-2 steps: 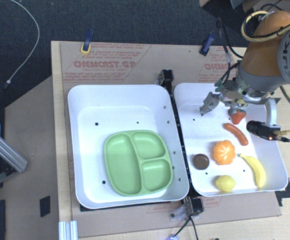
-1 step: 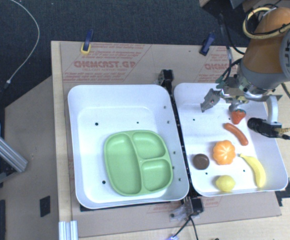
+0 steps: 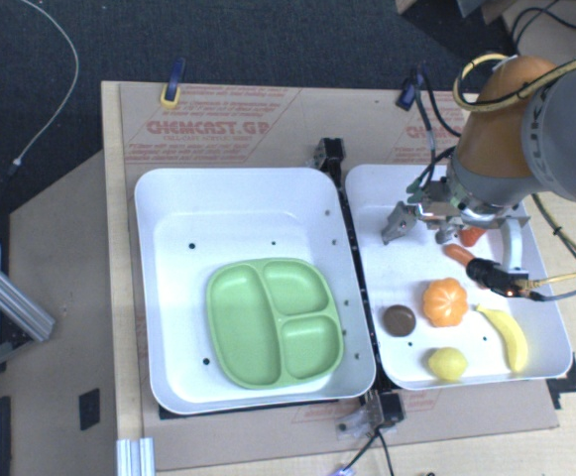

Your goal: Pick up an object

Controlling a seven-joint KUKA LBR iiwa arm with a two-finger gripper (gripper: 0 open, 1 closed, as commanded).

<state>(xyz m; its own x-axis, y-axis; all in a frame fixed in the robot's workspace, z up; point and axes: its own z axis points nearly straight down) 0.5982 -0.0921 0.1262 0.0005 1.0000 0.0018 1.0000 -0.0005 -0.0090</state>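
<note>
A robotics lab is indicated by a grey arm [image 3: 535,117] mounted over a cardboard-covered bench [image 3: 218,127] clamped at its edges, two white bins [image 3: 159,206], loose cables [image 3: 40,28] on dark carpet [image 3: 268,18], and aluminium framing [image 3: 5,296].

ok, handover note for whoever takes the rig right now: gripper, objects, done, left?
Gripper: low over the back of the right bin, nothing seen held; its state is unclear.
Right bin: orange, banana, lemon, brown round piece, and a red-orange item just beside the gripper.
Left bin: green divided plate.
Done: no pick yet.
Left: grasp and lift one object.
</note>
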